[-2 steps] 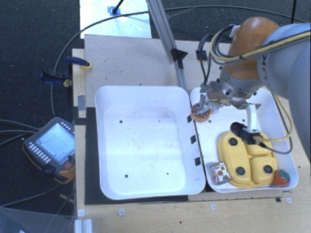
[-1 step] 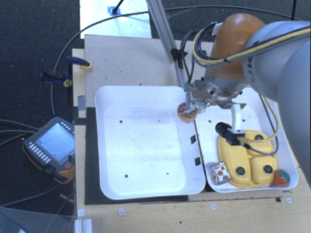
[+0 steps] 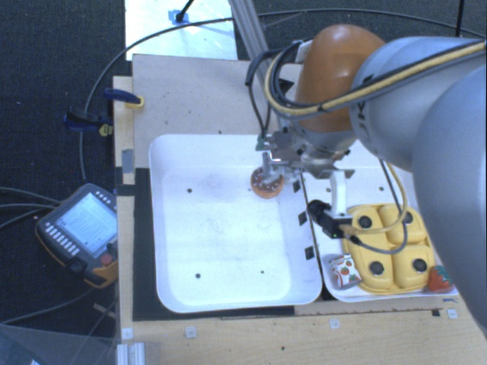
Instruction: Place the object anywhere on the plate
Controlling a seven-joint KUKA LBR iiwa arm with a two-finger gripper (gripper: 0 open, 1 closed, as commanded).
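Note:
A small round brown-orange object (image 3: pixel 267 185) lies in the left white bin (image 3: pixel 183 280), near its far right corner. My gripper (image 3: pixel 268 169) hangs directly over it, with its tip at the object's top edge; whether it touches is unclear. The yellow plate (image 3: pixel 386 251), with several dark round spots, sits in the right bin (image 3: pixel 335 289), well to the right of the gripper. The arm's orange band and grey body cover most of the right bin's far half.
A small patterned block (image 3: pixel 344 271) lies at the plate's near left corner and a red item (image 3: pixel 440 278) at its near right. A black cable fitting (image 3: pixel 326 219) hangs over the divide between the bins. A teach pendant (image 3: pixel 80 230) rests left of the bench.

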